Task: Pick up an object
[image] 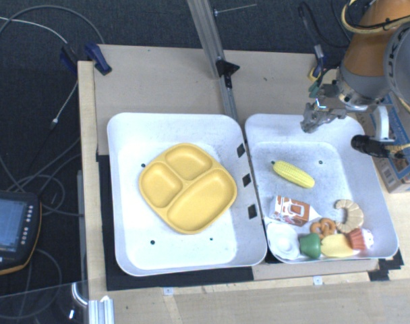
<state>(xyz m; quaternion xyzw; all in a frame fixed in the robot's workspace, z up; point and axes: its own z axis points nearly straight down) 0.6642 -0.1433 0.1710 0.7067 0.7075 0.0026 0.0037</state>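
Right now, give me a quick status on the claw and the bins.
Claw above right bin's far rim, carrying nothing. Corn cob nearest, untouched. Nothing between them.

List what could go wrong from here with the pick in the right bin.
1. The small toys, such as the pretzel and green pepper, lie packed together in the right bin's near corner; a descent there may hit several or slip off.
2. The corn cob is rounded and could roll away.
3. The tool hangs above the far rim, so coming straight down might strike it.
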